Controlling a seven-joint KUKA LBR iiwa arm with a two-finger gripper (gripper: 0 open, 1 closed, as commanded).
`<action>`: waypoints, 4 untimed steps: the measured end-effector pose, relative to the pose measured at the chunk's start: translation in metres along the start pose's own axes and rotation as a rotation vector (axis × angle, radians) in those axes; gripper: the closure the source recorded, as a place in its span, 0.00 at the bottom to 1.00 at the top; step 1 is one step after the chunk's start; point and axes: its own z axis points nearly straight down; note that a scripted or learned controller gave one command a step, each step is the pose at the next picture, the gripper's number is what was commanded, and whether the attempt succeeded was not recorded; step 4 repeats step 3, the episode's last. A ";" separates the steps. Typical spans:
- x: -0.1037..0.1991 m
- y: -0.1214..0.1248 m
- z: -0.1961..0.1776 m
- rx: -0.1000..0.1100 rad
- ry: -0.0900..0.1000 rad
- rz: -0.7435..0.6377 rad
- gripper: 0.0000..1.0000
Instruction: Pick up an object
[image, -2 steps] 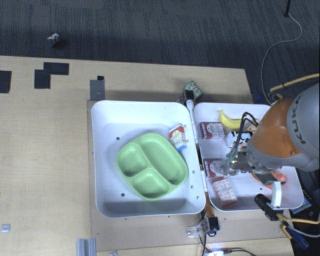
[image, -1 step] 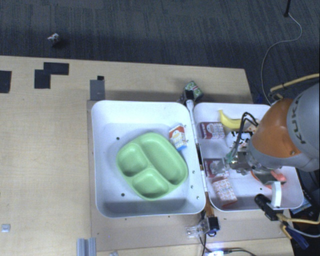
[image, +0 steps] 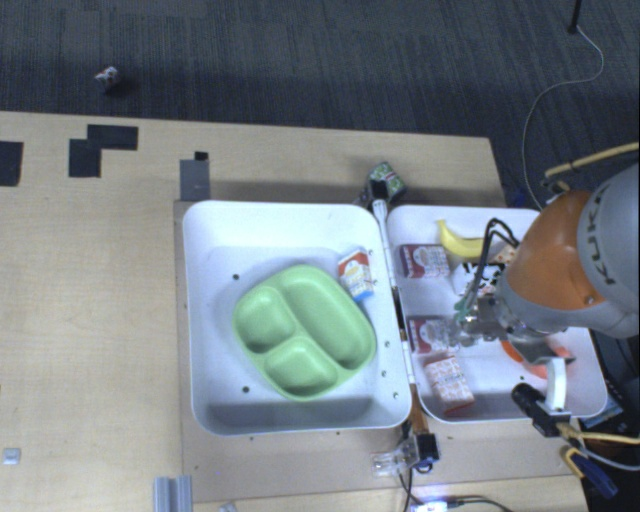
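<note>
desk (image: 90, 300): tan, black patches at 10 o'clock | floor (image: 300, 60): dark carpet at 12 o'clock | cable (image: 560, 90): at 1 o'clock

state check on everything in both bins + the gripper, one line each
green divided plate: flat in the left bin, right way up.
small carton: lying in the left bin at the plate's upper right edge.
banana: lying at the top of the right bin.
clear packet: lying flat near the right bin's lower left.
gripper: low over the right bin, nothing seen between its fingers.
</note>
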 end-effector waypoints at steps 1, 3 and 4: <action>-0.036 0.102 -0.006 0.031 0.001 -0.001 1.00; -0.043 0.023 0.028 0.030 0.001 0.002 0.00; -0.043 0.023 0.028 0.030 0.001 0.002 0.00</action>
